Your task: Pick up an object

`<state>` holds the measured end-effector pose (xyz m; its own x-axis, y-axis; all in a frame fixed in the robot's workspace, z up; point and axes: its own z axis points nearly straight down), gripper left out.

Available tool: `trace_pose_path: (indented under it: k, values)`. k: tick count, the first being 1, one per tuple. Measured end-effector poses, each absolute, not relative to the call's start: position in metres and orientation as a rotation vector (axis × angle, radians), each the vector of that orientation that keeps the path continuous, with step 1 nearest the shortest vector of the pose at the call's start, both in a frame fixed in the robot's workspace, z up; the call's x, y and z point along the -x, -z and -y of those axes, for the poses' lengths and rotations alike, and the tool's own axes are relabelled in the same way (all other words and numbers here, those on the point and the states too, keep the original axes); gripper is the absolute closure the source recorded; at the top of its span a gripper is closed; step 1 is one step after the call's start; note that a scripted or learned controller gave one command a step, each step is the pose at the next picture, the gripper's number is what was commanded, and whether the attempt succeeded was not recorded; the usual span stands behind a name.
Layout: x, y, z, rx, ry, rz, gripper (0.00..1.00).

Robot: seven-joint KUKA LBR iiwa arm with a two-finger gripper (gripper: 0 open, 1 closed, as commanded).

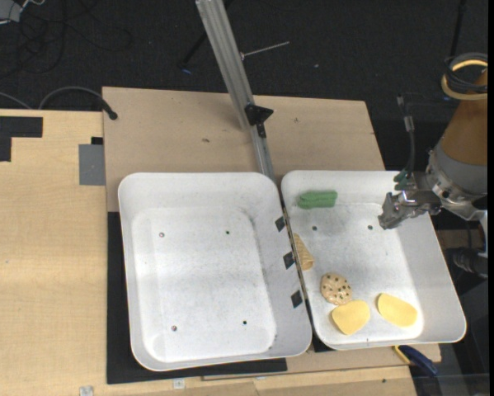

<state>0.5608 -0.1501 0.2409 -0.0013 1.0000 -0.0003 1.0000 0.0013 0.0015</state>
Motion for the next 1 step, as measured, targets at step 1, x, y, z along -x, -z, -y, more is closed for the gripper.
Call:
trace_pose_path:
  k: [1]
  values:
    - [-0.5809, -0.2398, 0.0907, -2.217, -0.001, -2.229, 1.0]
